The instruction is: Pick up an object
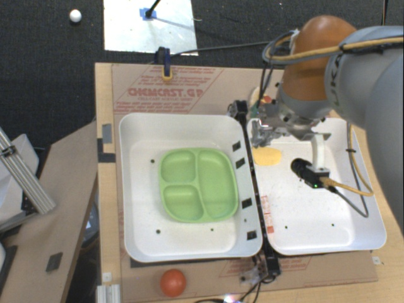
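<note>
A yellow disc (267, 157) is seen just below the gripper (260, 133); its grip state cannot be told.

A green divided tray (198, 185) is lying flat in the left white bin (136, 232), slightly toward that bin's right wall. Relative to the left white bin, a cardboard sheet (170, 90) with red lettering is lying underneath and extending behind it. An orange ball (172, 282) is sitting in front of the bin. A blue clamp (164, 60) is gripping the cardboard's far edge. A white ball (76, 16) is resting far behind, to the left, on dark fabric.
</note>
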### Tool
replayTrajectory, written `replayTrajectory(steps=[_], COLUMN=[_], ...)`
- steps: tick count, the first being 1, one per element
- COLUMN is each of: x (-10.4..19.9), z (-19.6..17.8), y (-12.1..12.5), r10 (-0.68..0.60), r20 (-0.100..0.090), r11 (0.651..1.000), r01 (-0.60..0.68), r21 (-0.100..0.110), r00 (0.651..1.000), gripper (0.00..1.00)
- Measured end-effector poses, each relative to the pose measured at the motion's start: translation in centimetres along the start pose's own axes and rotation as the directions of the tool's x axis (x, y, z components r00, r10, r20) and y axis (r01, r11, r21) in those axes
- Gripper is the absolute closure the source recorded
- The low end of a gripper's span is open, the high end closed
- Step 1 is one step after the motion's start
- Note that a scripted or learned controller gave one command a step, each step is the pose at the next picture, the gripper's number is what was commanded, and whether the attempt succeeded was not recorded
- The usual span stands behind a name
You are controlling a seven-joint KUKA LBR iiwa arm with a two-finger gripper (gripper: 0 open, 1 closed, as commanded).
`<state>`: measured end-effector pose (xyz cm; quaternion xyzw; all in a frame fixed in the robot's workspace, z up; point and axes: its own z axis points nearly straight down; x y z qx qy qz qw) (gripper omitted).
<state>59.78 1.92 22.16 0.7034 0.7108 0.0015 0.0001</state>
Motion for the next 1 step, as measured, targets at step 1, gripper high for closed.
replayTrajectory(steps=[1], x=[4.74], z=[-0.90], y=[1.13], r10=[0.001], r20=[0.000], r11=[1.000], r01=[-0.001], r21=[-0.001], r00=[1.000], gripper=[1.00])
